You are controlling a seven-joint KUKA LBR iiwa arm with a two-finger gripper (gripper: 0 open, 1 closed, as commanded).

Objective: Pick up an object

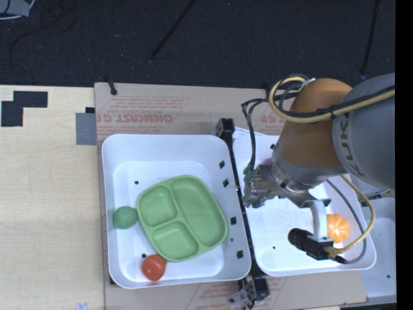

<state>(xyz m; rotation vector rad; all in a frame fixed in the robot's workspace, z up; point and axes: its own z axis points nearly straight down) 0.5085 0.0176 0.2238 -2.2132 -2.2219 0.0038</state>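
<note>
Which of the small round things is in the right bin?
The orange ball; the green ball and red ball lie in the left bin.

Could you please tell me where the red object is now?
The red object sits in the left bin, low in the camera view, beside the lower-left edge of the green plate.

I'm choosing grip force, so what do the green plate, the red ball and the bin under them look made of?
Green plate: likely moulded plastic, matte, uniform colour with soft moulded dividers.
Red ball: smooth, slightly shiny, perhaps plastic or rubber; can't tell which.
Left bin: white plastic by its look, smooth thin rounded walls.
</note>
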